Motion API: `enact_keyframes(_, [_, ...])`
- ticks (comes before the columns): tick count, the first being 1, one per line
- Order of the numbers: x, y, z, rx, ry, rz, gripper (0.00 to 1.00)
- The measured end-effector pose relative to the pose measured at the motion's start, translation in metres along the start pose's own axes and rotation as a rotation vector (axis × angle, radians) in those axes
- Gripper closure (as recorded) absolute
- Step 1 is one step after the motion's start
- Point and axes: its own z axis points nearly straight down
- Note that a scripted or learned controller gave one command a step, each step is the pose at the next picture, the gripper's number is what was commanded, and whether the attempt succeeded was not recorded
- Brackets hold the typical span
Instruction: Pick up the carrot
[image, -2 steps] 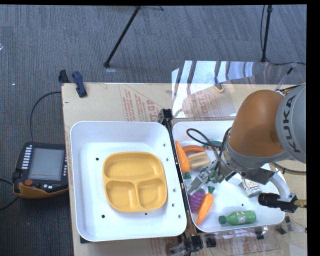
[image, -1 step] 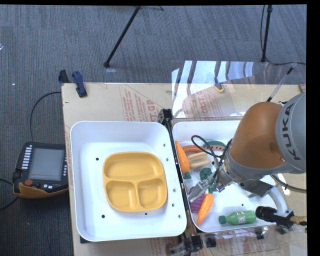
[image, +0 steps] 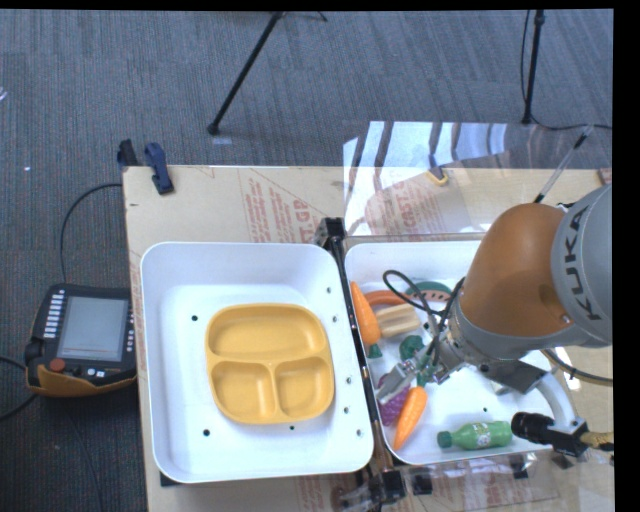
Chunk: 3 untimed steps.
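While hand (image: 418, 372) hovers, grip state unclear | carrot (image: 410, 417) lies just below it, apart.

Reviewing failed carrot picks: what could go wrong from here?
1. Two orange carrots lie in the right white bin: one by the gripper at, one against the left wall. It may go for either.
2. A purple vegetable touches the near carrot and may be snagged or pushed.
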Motion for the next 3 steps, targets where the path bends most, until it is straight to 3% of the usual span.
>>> enact_keyframes(2, [0.000,0.000,0.000,0.000,0.000,0.000,0.00])
enact_keyframes(3, [-0.058,-0.031,0.095,0.010,0.003,-0.041,0.00])
